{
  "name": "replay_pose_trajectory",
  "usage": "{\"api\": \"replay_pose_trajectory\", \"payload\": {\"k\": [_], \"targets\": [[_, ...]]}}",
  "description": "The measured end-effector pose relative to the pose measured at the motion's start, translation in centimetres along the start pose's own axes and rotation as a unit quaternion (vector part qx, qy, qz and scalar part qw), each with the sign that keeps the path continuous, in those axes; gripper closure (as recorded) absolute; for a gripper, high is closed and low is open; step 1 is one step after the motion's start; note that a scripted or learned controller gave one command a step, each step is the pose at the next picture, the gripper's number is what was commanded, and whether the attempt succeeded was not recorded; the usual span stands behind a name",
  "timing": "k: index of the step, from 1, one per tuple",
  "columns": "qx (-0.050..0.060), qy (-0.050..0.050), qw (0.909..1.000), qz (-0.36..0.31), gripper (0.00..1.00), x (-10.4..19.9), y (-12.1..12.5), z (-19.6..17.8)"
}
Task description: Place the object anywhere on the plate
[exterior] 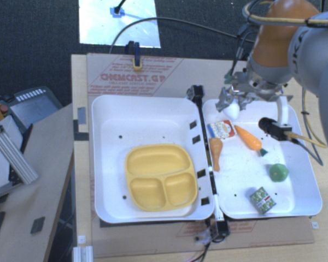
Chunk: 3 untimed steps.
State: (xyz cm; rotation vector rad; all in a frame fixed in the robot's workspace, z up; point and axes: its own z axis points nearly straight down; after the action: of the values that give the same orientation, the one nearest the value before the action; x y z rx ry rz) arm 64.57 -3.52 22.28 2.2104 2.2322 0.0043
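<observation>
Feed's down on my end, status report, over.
Hand low over right bin's far corner, at a white object; grasp unconfirmed. Yellow plate in left bin, bare. Bin divider lies between.

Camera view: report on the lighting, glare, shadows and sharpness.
Camera view: lighting even and soft, the two white bins bright but not blown out; strongest glare on the shiny square sheet on the dark floor; faint shadows under the yellow three-compartment plate and the orange carrot; the gripper and grey arm look slightly blurred; bin contents reasonably sharp.
</observation>
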Motion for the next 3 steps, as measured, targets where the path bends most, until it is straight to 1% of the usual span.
{"api": "replay_pose_trajectory", "payload": {"k": [1, 2, 3], "targets": [[0.000, 0.000, 1.0000, 0.000, 1.00, 6.2, -0.9, -0.7], [0.002, 0.001, 1.0000, 0.000, 1.00, 12.4, -2.4, 0.1], [0.000, 0.000, 1.0000, 0.000, 1.00, 17.9, -3.6, -1.1]]}}
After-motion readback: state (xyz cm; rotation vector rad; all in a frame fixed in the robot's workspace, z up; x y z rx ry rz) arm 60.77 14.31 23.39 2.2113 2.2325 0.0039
